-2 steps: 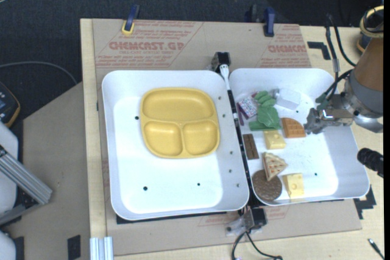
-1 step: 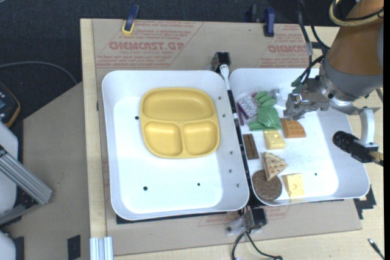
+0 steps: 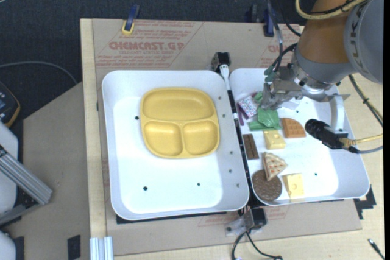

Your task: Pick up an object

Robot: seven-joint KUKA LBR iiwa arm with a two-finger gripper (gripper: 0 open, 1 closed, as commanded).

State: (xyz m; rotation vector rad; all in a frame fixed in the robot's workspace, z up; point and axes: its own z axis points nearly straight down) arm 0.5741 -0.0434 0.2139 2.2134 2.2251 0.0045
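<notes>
Arm: enters from the right, orange band uppermost, wrist bent down over the right bin's upper left part.
Gripper: low over the green item; jaw state cannot be told, nor any hold.
Right bin contents: green item and purple-white packet near its left wall; toast, cheese cube, brown bar, wedge, round cookie, yellow block below.
Left bin: yellow divided tray.
</notes>
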